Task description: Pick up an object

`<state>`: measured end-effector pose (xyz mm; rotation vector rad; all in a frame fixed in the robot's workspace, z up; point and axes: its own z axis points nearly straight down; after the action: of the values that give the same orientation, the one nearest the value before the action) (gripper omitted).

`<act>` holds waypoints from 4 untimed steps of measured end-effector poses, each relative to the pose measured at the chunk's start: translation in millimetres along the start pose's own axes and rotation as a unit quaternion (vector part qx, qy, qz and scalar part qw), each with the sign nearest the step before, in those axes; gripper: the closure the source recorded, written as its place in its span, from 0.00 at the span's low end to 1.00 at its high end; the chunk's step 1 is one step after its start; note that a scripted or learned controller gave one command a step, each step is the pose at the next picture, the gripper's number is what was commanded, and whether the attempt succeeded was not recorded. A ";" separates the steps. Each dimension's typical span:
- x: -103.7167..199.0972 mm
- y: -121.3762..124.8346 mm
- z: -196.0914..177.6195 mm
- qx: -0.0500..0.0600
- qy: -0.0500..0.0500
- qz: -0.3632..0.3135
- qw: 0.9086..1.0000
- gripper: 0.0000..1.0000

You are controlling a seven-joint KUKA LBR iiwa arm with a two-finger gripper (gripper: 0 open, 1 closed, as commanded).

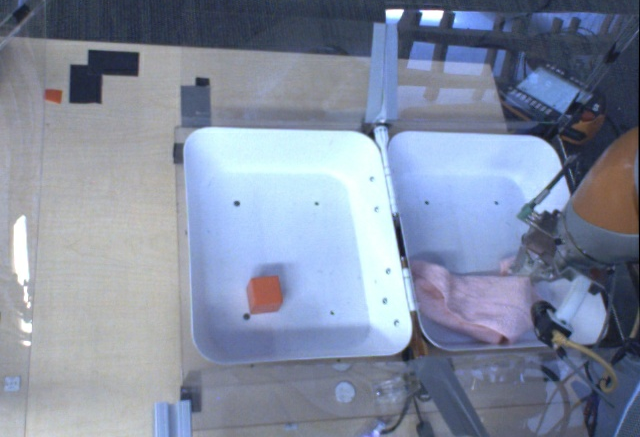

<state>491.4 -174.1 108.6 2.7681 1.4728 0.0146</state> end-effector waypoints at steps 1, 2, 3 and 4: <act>-0.1 0.0 0.0 0.000 0.000 0.000 1.000 0.00; 23.1 -2.5 16.6 -0.003 -0.001 -0.080 0.997 0.00; 7.3 28.3 -11.3 0.002 -0.001 -0.111 0.994 0.00; 43.1 64.6 -55.9 0.001 -0.001 -0.234 0.972 0.00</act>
<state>568.4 -174.4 165.4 2.3464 2.0789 0.0064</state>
